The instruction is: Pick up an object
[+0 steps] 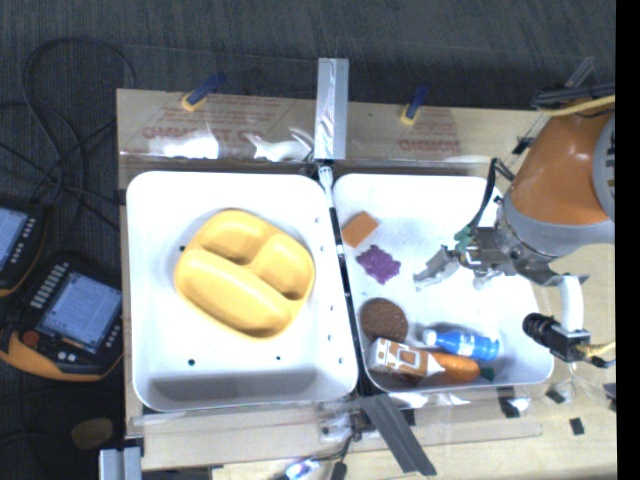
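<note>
My gripper point(462, 268) hangs over the right bin point(420, 203), right of its middle, with the two fingers spread apart and nothing between them. Left of it lie a purple jagged piece point(379, 263) and an orange block point(360, 228). Along the bin's front edge sit a brown round cookie point(384, 319), a brown carton point(402, 359), a carrot point(458, 365) and a blue-and-white bottle point(464, 343). A big yellow bread-shaped object point(245, 271) lies in the left bin point(160, 368).
A metal divider post point(331, 108) stands at the back between the bins. Cables and handheld pendants point(70, 313) lie on the floor at the left. A black fitting point(548, 330) sticks out by the right bin's front right corner.
</note>
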Tool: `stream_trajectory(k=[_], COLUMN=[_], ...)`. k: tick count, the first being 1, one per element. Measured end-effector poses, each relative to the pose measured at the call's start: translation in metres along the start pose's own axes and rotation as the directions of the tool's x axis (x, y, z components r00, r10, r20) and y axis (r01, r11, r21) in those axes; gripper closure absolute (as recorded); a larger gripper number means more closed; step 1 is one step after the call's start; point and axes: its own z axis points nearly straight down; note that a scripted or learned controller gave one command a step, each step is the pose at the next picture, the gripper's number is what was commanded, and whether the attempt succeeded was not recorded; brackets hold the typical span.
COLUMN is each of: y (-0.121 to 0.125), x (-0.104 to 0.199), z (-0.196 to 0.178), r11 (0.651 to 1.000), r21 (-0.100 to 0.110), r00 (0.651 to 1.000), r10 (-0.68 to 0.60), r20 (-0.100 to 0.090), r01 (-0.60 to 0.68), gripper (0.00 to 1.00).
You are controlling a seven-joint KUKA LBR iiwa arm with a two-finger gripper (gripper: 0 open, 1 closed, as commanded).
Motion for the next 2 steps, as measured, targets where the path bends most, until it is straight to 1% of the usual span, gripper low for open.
stream_trajectory(k=[1,2], y=[0.054,0.139], x=[0.007,0.000], z=[0.119,0.120], r11=[0.987,0.953], r21=[-0.015,-0.013], r00=[0.987,0.953], r10=[-0.161,-0.304], r20=[0.005,0.007], r01=[0.161,0.304], gripper=[0.00,0.00])
